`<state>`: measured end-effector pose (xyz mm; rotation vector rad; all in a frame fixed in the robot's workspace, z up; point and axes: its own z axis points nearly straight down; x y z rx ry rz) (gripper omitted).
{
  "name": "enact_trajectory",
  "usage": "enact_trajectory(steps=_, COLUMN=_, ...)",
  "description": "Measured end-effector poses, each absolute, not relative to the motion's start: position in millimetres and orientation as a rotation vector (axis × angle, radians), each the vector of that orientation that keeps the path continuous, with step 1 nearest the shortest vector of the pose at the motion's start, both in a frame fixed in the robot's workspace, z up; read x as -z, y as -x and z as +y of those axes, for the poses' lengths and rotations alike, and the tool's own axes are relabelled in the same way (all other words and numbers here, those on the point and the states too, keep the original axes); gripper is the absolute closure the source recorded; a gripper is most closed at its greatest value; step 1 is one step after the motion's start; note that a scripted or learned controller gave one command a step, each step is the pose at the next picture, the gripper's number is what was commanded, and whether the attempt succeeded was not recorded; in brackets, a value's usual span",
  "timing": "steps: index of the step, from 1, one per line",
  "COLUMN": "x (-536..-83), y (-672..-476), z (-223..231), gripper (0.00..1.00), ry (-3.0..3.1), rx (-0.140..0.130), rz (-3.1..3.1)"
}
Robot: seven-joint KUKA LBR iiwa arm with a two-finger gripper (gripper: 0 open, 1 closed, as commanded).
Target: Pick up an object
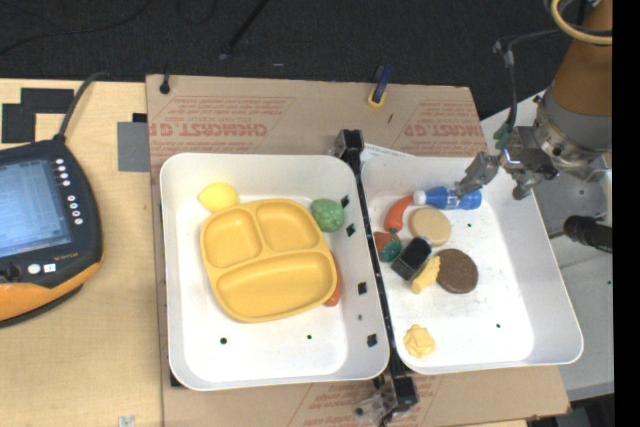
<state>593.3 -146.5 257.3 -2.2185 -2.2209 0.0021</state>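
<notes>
Yellow lump point(419, 341) 6 o'clock, right bin point(545, 315) | blue-white bottle point(450, 199) 12 o'clock: light, stiff, slippery; grip mid-body | end effector point(478, 174) aperture: cannot tell

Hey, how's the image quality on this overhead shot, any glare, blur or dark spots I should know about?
Camera view: lighting is even and soft on both white bins, with only faint shadows beside the yellow tray; the bin floors look bright but not blown out; the background above the cardboard is nearly black; the claw looks slightly soft and small, so its detail is hard to read; the tablet screen shows a pale sheen.
</notes>
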Motion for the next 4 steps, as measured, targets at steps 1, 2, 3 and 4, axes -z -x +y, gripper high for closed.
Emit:
enact_trajectory(steps=1, x=-267.0, y=-593.2, z=-147.3, gripper=1.0, ry=2.217, rx=-0.003, rz=-2.22)
enact_trajectory(steps=2, x=-250.3, y=-608.6, z=-65.5, gripper=1.0, ry=2.21, rx=-0.001, rz=-2.225)
enact_trajectory(steps=3, x=-316.6, y=-548.2, z=-38.1, gripper=1.0, ry=2.217, rx=0.0, rz=-2.223)
enact_trajectory(steps=4, x=-374.3, y=-492.0, z=-20.1, gripper=1.0, ry=2.218, rx=0.0, rz=-2.222)
